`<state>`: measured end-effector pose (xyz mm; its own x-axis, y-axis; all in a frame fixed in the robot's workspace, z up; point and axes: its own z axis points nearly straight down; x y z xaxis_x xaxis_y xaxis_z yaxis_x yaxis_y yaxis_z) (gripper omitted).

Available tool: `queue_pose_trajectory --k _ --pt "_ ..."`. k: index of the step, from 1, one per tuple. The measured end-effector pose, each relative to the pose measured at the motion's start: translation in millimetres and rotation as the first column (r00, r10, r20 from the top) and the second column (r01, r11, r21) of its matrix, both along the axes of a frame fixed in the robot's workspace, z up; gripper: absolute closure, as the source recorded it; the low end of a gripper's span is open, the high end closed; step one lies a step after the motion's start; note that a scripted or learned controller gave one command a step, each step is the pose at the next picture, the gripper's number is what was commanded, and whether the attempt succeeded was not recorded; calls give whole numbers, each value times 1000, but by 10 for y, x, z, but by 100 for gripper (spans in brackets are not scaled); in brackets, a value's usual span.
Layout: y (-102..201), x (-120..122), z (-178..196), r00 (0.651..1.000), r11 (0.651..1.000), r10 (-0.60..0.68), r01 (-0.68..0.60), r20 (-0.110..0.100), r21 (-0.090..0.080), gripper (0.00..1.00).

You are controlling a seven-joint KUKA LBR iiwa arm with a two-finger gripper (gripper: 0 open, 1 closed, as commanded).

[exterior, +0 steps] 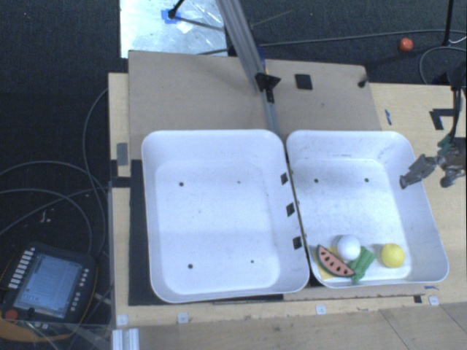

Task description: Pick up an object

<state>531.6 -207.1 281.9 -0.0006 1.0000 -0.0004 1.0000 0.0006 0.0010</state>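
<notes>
Objects are gathered in the near corner of the right bin (408, 159): a white ball (348, 246), a watermelon slice (333, 261) just left of it, a green piece (362, 264) leaning against the ball's right side, and a yellow ball (392, 254) a little apart to the right. The slice, white ball and green piece are seen touching or nearly so; the yellow ball is kept clear of them by a small gap.

The hand (417, 172) is found at the right bin's right rim, well apart from the cluster, reaching in from the right edge. Nothing is seen between its fingers, and whether they are spread or closed cannot be told from this slanted view.

The left bin (157, 159) is set beside the right one, the two rims touching along the middle. Both are carried on the desk (321, 97), and a pendant (47, 279) is seen on the floor at lower left.
</notes>
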Motion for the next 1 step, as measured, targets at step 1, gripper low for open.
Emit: queue_pose_trajectory --k 1 --pt "0 4 108 1000 1000 1 -1 2 0 100"
